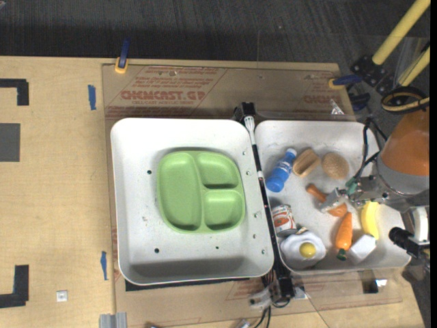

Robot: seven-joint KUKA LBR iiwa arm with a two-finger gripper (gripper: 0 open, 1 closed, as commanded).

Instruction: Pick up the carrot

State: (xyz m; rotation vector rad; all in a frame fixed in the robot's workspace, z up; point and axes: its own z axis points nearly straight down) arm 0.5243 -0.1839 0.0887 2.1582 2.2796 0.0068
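Carrot [343, 232] lies in the right bin [273, 134], near its front right, tilted, green end down, just beside a banana [369, 218] and a white block [362, 247]. Gripper [341, 198] sits just above the carrot's top end; can't tell its grip state. Left bin [130, 183] has a green divided plate [201, 190]; blue bottle [280, 171], bread roll [334, 164], fried egg [304, 248] also in right bin.

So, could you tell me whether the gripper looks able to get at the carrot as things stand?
Probably yes: the carrot lies uncovered in the right bin, with the gripper just above it. The banana beside it may crowd the fingers.
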